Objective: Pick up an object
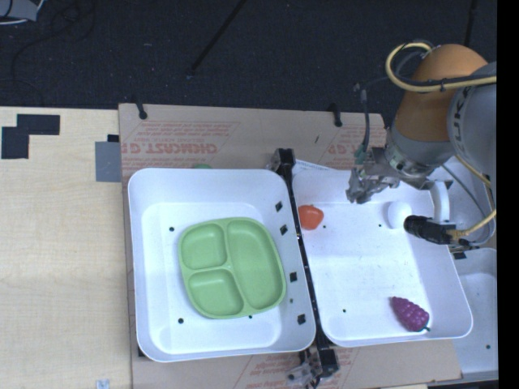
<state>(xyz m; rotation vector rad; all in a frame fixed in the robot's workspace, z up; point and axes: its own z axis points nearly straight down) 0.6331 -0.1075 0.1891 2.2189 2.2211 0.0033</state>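
Three loose pieces, small orange lump (310,215), white ball (398,214), purple grape-like cluster (410,314), lie apart from the grey two-finger gripper (362,186), finger state untellable, so a descent may close on bare right white bin (357,290)

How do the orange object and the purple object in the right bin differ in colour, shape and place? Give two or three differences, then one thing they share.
The orange object is rounded and smooth-looking; the purple object is longer and bumpy, like a grape bunch. The orange object lies by the divider at the bin's left edge; the purple object lies near the front right corner. The orange object is nearer the gripper. Both are small and lie untouched on the right bin floor.
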